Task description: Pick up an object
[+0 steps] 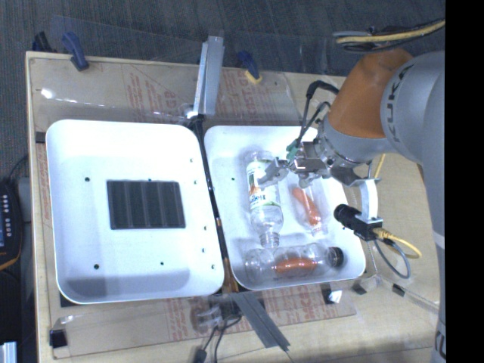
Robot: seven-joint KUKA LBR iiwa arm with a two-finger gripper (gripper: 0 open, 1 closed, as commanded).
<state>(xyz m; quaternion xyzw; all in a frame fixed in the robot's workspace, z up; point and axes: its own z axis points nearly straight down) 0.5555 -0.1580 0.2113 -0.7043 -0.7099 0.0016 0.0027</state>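
Objects: three things lie in the right bin [227, 203], all clear of the gripper.
Upright-lying bottle: a clear plastic bottle [263, 197] with a white-and-green label runs lengthwise down the bin's middle, cap end toward the near wall.
Orange piece: a small clear packet with orange inside [308, 207] sits just right of that bottle, slanted a little.
Front bottle: a second clear bottle with an orange filling [291, 261] lies crosswise along the near wall, its dark cap pointing right, its left end close to the first bottle's cap.
Gripper: the gripper [299, 165] hangs over the far right part of the bin, just above the orange packet and beside the top of the labelled bottle.
Fingers: too small and cluttered by the metal wrist parts to make out; I cannot tell how far apart they stand, and nothing shows between them.
Arm: grey with its orange band [367, 97], coming in from the right.
Left bin: the left bin [76, 157] shows a dark ribbed rectangle [146, 204] on its floor.
Bench: tan board [113, 82] under both bins, blue clamps [74, 50] at the far edge.
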